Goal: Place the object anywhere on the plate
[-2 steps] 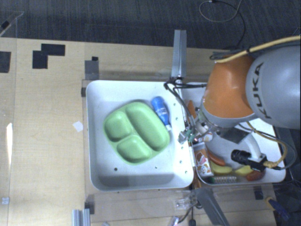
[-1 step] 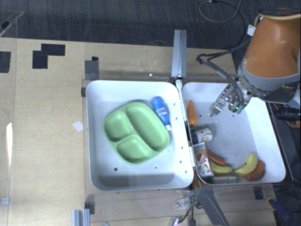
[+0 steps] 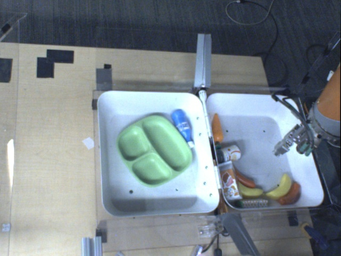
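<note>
Left bin [image 3: 106, 196]: green three-compartment plate [image 3: 154, 149], with a blue bottle [image 3: 181, 126] lying just beside its upper-right rim. Right bin [image 3: 314, 196]: carrot [image 3: 217, 128], small can [image 3: 229, 153], carton [image 3: 230, 184] along the left wall (tightly packed); banana [image 3: 279, 188] near the bottom. Gripper [image 3: 292, 143] hovers over the right bin's right side, nothing between the fingers.

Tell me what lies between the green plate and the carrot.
The blue bottle beside the green plate, then the bins' adjoining rims, before the carrot, per the camera view.
</note>
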You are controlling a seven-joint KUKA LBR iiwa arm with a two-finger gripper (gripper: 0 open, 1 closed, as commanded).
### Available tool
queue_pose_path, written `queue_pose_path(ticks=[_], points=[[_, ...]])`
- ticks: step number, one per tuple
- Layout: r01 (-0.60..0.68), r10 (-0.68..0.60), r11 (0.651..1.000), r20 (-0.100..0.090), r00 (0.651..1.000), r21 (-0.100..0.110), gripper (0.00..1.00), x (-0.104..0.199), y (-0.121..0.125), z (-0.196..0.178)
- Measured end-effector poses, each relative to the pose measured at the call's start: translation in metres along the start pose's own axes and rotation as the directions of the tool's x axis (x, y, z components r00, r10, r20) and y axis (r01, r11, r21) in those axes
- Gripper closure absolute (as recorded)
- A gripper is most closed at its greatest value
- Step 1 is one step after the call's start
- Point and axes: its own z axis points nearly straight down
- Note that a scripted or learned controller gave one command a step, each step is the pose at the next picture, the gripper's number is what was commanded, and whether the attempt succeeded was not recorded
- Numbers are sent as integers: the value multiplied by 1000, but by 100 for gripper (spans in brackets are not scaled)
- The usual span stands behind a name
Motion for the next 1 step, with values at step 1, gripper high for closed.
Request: queue_pose_path(ticks=[1], points=[[142,-142,990,4,990,-2,100,-2,-2,-32]])
